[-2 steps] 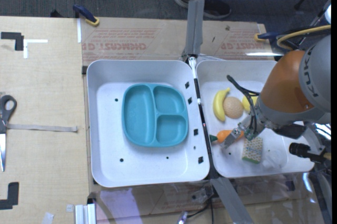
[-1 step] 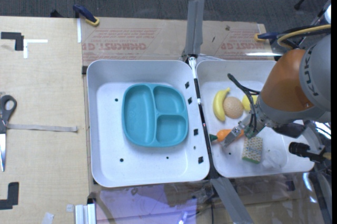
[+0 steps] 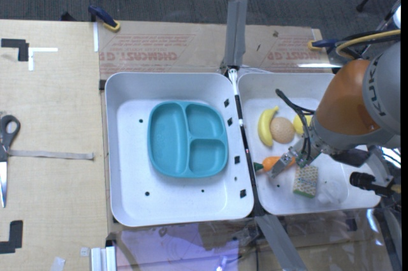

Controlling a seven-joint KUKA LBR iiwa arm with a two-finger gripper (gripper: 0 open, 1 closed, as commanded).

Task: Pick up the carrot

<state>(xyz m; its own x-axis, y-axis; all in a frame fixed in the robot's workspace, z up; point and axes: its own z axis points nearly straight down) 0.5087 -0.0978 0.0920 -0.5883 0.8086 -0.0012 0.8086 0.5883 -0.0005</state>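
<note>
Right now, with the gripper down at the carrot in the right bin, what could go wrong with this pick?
The carrot lies near the right bin's left wall, so the gripper may clip that wall or just nudge the carrot along it. The sponge, banana and egg-like ball crowd in close, so one could be bumped or grabbed instead.

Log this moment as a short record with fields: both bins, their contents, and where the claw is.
left bin: holds a teal divided plate, compartments bare
right bin: holds carrot, banana, a tan egg-like ball, a sponge, another yellow item partly hidden by the arm
carrot: near the bin's left wall, below the banana
claw: low over the right bin, its tip at the carrot's right end
grasp: cannot tell from this view
bench: scissors at its left edge
</note>
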